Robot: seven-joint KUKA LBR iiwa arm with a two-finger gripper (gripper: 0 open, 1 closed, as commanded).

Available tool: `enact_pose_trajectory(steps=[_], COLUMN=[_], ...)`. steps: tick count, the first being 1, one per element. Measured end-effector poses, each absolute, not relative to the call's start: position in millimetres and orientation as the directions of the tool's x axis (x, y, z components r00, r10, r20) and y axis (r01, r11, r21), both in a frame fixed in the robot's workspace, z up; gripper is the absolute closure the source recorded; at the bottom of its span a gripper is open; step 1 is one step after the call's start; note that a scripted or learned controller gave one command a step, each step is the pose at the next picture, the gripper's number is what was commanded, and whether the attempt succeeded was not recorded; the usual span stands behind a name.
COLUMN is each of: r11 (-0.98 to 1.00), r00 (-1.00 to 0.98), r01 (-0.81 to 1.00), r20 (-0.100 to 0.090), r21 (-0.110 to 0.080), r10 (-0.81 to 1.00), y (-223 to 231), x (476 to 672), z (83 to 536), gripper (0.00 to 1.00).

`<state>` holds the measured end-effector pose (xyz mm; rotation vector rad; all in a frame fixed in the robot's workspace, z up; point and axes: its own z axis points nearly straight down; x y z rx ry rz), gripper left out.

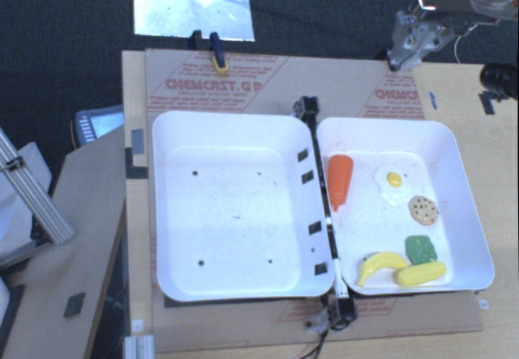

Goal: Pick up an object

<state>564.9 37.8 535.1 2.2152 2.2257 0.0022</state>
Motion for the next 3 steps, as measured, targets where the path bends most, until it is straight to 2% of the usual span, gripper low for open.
enact_pose_trajectory(steps=[3], r11=[0.004], r00=[-0.004], r01=[1.000], r20=[0.000], r21=[0.002], r10=[1.000], y=[56.2], x=[531.2], z=[535.2], gripper=[1.00])
